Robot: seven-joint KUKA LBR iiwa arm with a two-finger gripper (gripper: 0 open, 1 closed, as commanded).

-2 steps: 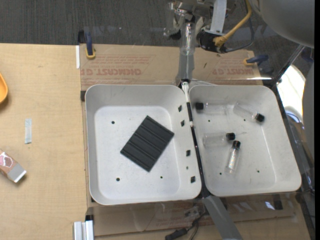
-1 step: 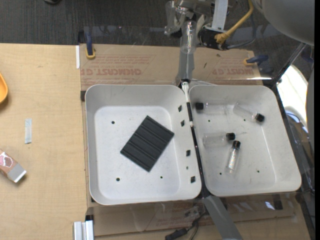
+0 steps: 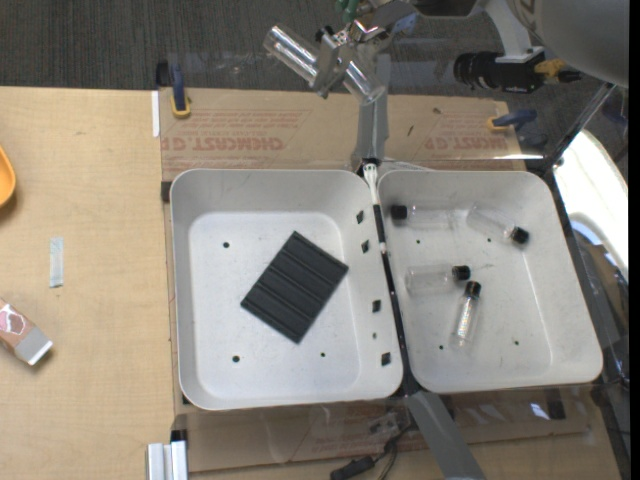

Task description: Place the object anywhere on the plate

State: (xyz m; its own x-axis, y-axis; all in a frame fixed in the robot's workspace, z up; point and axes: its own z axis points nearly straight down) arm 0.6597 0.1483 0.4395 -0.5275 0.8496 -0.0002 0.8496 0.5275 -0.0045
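Note:
A black ribbed plate (image 3: 295, 286) lies flat and turned at an angle in the middle of the left bin (image 3: 200, 368). High above the bins' far edge, my gripper (image 3: 335, 71) hangs at the top of the camera view. It is shut on one end of a clear vial (image 3: 291, 50), which sticks out to the upper left of the fingers. The vial is tilted and far above the plate, beyond the bin's back wall.
The right bin (image 3: 570, 358) holds several clear vials with black caps, such as one (image 3: 465, 311) near its middle and one (image 3: 498, 226) at the back. A cardboard sheet (image 3: 250, 133) lies behind the bins. Small items (image 3: 24, 334) lie on the wooden bench at left.

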